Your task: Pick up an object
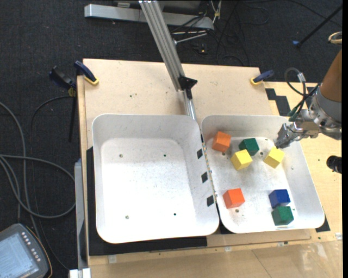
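The bench (141, 89) carries 2 white bins: the left bin (144, 174) and the right bin (304, 184), which holds 7 blocks. The end effector (284, 138) hangs over the right bin's upper right, just beside a yellow block (273, 157); whether its tips are apart or together, I cannot tell.

A pale wooden worktop (141, 92) stands on dark carpeted floor (38, 43). Blue and yellow clamps (86, 73) grip its far corners, with another clamp (262, 77) at the far right. A slanted metal pole (166, 46) rises from the worktop's middle toward a metal frame (147, 13) behind. Grey cables (22, 163) loop over the floor on the left, near a handheld screen (19, 255) in the lower corner.
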### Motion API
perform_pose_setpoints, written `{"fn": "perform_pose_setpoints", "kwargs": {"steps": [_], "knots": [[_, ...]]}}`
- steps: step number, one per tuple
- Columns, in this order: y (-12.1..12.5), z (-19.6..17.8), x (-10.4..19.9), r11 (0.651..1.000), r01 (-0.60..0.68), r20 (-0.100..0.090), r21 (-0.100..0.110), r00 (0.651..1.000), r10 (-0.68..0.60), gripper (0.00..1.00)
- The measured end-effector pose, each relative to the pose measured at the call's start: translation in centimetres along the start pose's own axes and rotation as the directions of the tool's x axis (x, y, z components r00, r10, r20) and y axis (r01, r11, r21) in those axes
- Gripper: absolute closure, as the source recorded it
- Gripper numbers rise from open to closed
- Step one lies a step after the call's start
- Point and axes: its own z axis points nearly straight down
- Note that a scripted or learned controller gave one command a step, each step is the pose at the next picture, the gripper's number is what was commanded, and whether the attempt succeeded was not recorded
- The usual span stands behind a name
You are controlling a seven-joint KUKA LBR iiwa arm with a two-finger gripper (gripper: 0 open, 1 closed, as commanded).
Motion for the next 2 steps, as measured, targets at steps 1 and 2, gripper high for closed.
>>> {"fn": "perform_pose_setpoints", "kwargs": {"steps": [1, 2], "knots": [[-0.8, -0.7, 5.4, 1.000, 0.005, -0.004, 0.003, 1.000, -0.005, 1.00], [-1.0, 0.7, 10.8, 1.000, 0.005, -0.004, 0.005, 1.000, -0.005, 1.00]]}}
